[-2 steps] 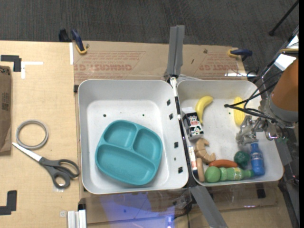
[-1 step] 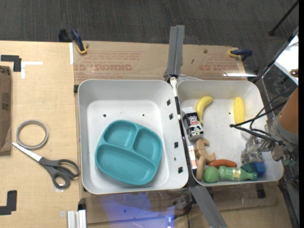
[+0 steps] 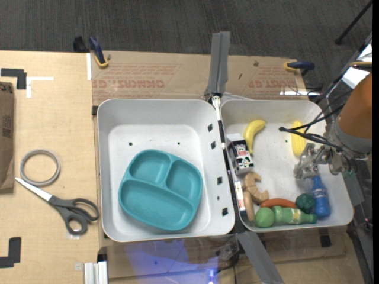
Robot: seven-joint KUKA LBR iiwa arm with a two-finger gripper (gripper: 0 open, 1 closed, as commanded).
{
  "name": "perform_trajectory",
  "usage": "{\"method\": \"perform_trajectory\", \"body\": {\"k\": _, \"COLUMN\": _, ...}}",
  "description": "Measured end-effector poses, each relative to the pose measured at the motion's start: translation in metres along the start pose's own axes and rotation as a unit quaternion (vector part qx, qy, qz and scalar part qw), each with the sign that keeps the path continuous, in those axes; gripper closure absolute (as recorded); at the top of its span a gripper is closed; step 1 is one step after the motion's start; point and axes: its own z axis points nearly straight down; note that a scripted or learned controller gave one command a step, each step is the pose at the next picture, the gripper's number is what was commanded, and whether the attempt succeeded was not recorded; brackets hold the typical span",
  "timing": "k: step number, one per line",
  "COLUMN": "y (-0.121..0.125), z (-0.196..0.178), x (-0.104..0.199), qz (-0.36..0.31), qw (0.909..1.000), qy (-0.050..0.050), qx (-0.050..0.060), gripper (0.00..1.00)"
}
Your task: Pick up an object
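Clearly the grey two-finger gripper (image 3: pixel 308 165) hangs low over the right-hand shallow white bin (image 3: pixel 269 102), near its right wall, just above the small blue plastic bottle (image 3: pixel 320 196) that lies in the bin's near right corner. Whether the metal fingers are spread or closed I cannot tell from this slanted view; nothing can be made out between them, so I would not call anything held. The bottle looks the likeliest target: probably light, stiff and rather slick, so it may roll or squirt out of a pinch; taking it across the middle of its body, with the fingers set at right angles to its length, seems the safest hold. It is crowded, though, touching or nearly touching a dark green round toy (image 3: pixel 306 203), with an orange carrot-like piece (image 3: pixel 278 203) and a long green plastic vegetable (image 3: pixel 284 216) beside it, so the fingers could snag a neighbour. Just beside the gripper, partly behind it, lies a yellow object (image 3: pixel 297 141), and a yellow plastic banana (image 3: pixel 254 132) lies well apart toward the bin's left, curved and smooth. The left bin (image 3: pixel 148 108) holds a teal divided plate (image 3: pixel 160 189), wide and flat, hard to pinch except at its rim.
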Motion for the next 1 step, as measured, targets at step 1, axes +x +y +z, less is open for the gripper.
{"method": "perform_trajectory", "body": {"k": 1, "y": 0.0415, "z": 0.0000, "x": -0.0978, "qz": 0.048, "qw": 0.9988, "qy": -0.001, "qx": 0.000, "gripper": 0.00}}
